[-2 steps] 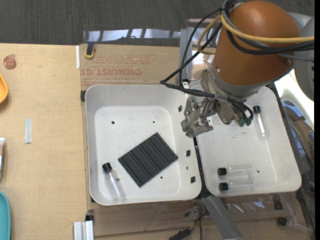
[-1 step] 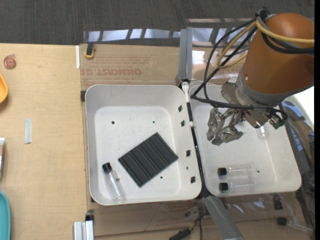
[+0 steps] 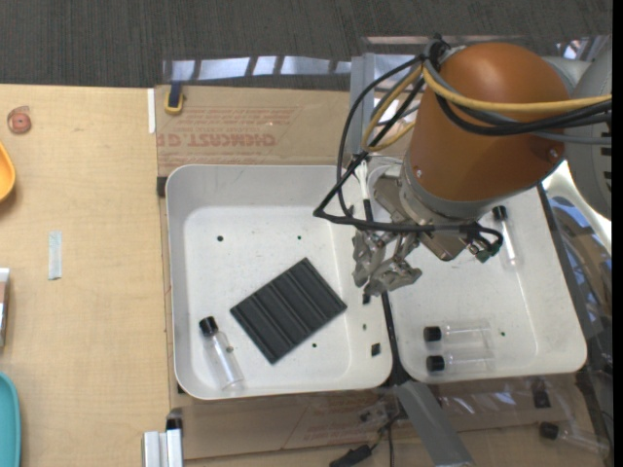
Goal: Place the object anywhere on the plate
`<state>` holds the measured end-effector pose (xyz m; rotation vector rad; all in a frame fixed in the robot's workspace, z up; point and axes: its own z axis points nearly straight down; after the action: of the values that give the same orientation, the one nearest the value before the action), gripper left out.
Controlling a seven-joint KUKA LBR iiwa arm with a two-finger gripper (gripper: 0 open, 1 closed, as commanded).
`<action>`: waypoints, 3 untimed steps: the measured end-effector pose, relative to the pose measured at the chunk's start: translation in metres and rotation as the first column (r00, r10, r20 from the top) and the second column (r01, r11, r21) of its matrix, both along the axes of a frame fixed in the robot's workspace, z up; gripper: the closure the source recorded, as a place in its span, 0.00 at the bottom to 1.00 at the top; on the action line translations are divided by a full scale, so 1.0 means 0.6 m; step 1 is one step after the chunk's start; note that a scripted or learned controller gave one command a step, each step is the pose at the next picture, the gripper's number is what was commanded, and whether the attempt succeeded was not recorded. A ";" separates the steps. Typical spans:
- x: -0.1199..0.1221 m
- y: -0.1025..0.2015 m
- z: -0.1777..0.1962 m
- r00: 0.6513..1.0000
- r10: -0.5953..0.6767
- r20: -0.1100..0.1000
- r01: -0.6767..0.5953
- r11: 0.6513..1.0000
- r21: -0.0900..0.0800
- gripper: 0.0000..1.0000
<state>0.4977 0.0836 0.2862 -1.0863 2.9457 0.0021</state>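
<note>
A clear plastic vial with a black cap [image 3: 220, 351] lies on its side in the near left corner of the left white bin [image 3: 185, 261], cap toward the back, just beside the bin's left wall. The dark grey ribbed rectangular plate [image 3: 289, 309] lies flat in the same bin, turned at a slant. Its near corner is close to that vial but not touching it.

In the right white bin [image 3: 545, 339], two more clear vials with black caps lie side by side near the front wall, caps pointing left. One [image 3: 458, 335] is just behind the other [image 3: 456, 363]. A fourth clear vial [image 3: 507, 239] lies farther back in that bin, close under the arm's wrist.

The metal tool [image 3: 385, 267] hangs over the seam where the two bins meet, to the right of the plate's far corner and apart from it. Its parts are bunched and blurred, so I cannot tell whether it is released or clenched, nor whether it grips anything. Above it sits the arm's broad orange band [image 3: 487, 125], with black cables [image 3: 355, 154] looping down its left side.

Both bins rest on a brown cardboard sheet [image 3: 253, 129] with red print. To the left is the pale wooden bench [image 3: 88, 339], which carries a small grey strip [image 3: 54, 256] and a small pinkish disc [image 3: 19, 120].
</note>
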 end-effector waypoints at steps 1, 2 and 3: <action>0.107 0.066 -0.149 0.979 -0.206 0.000 0.206 0.979 0.000 1.00; 0.107 0.065 -0.149 0.978 -0.206 -0.001 0.206 0.978 0.000 0.00; 0.119 0.242 -0.312 0.903 -0.429 -0.002 0.429 0.903 -0.002 0.00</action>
<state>0.5693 0.2286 0.0991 -0.4128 3.1149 0.0007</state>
